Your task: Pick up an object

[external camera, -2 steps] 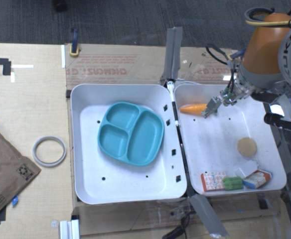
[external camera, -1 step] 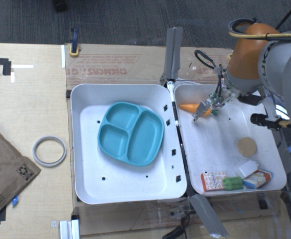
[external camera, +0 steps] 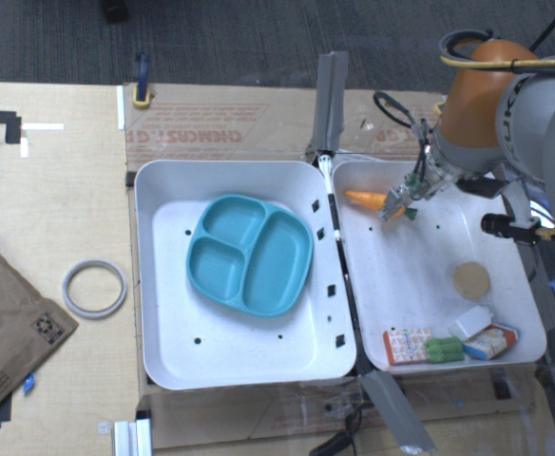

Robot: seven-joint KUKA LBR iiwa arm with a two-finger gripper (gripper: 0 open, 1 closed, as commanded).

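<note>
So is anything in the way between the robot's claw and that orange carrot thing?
Nothing visible. The gripper sits right beside the orange carrot-shaped toy in the right white bin, with just bare bin floor around them.

Grey arm (external camera: 534,112) w/ orange band enters from 3 o'clock, wrist angled down toward 8 o'clock, gripper (external camera: 396,207) low in upper-left of right bin, fingertips pointing toward 8 o'clock.

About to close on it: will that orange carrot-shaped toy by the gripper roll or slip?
The orange carrot-shaped toy looks tapered and rounded, so it may roll or pivot away. It looks like smooth plastic, so probably light and slippery. The gripper sits at its thick end, so a squeeze could squirt it sideways.
</note>
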